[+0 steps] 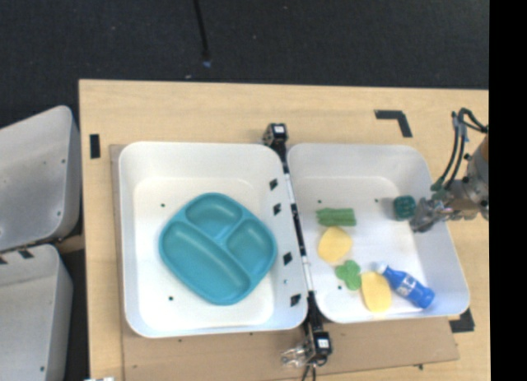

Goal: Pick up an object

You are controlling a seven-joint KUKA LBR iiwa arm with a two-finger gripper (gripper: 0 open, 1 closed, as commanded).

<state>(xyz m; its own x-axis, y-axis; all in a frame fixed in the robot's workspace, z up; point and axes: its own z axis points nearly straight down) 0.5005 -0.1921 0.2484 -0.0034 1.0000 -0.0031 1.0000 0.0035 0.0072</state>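
Observation:
The right bin holds several small objects. A dark teal object lies near its right wall. My gripper reaches in from the right edge and sits right beside that teal object, at its right side; whether it touches it is unclear. A green block and a yellow round piece lie near the bin's left side. Toward the front are a small green piece, a yellow piece and a blue bottle.
The left bin holds a teal divided plate. A raised divider with black clips separates the two bins. Cables hang by the arm at the right edge. The wooden bench surrounds both bins.

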